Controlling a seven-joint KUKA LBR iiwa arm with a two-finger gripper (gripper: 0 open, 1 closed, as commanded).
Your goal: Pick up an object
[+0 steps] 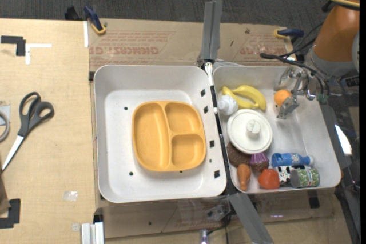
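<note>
Objects for picking crowd the right bin, which serves as the landmark for everything else. Largest is the bench, pale wood stretching off to the bin's left, with brown cardboard laid along its far side. The left bin touches the right bin's left wall and holds a yellow divided plate. The arm comes in over the right bin's far right corner, its orange band showing. Scissors lie on the bench well left of both bins.

Inside the right bin, a white lidded pot sits near the left wall, with a banana beyond it at the far side and a small white piece just beside that. Along the near wall lie a blue tube, a green-labelled can, a red ball, an orange carrot-shaped toy and a purple piece.

The hand hangs over the bin's far right part, touching or just beside a small orange ball; whether its fingers are spread or closed cannot be told.
</note>
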